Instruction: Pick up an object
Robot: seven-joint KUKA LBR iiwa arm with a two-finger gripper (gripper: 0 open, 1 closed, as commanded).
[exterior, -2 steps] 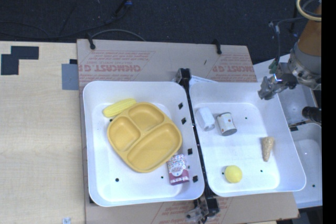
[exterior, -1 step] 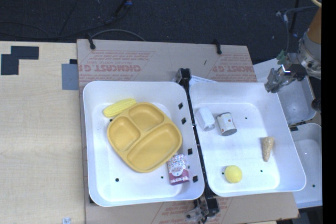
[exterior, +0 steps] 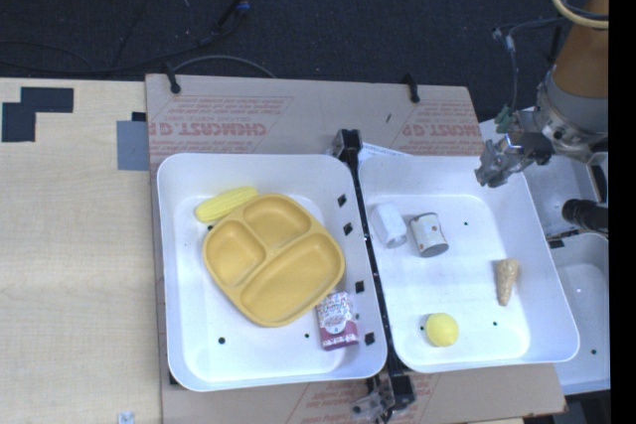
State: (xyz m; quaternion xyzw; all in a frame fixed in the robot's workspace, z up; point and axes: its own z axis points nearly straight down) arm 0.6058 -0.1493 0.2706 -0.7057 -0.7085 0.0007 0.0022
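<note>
We find the gripper [exterior: 494, 166] poised over the far right corner of the right bin [exterior: 556, 313], carrying nothing between its tips; whether it is spread or pressed together we cannot tell. So we judge the pick barely begun: the approach step, with no object chosen yet. Candidates lie below it in that bin: a small can [exterior: 429, 234] just beside a white cup [exterior: 389, 224], a cone [exterior: 507, 280] near the right wall, a yellow ball [exterior: 442, 330] toward the near edge. The can is nearest (and looks easiest). Next, we think, the arm must descend squarely over one item.
</note>
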